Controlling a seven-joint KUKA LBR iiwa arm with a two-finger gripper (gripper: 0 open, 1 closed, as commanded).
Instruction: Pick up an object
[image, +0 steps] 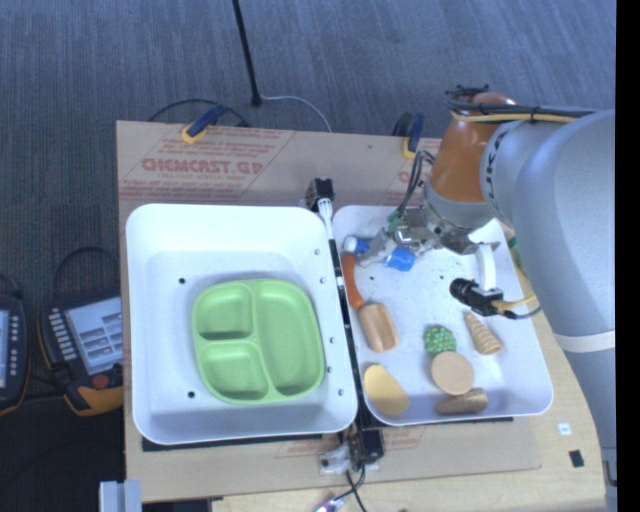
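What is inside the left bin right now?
A green three-compartment plate lies flat on the floor of the left bin, near the middle. Whatever is beneath the plate is covered.

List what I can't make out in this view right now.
- Camera view: whether the end effector grips the blue object; too small and blurred.
- Camera view: the right bin, its far right corner covered by the grey arm.
- Camera view: the white item beside the arm, partly hidden by it, identity unclear.
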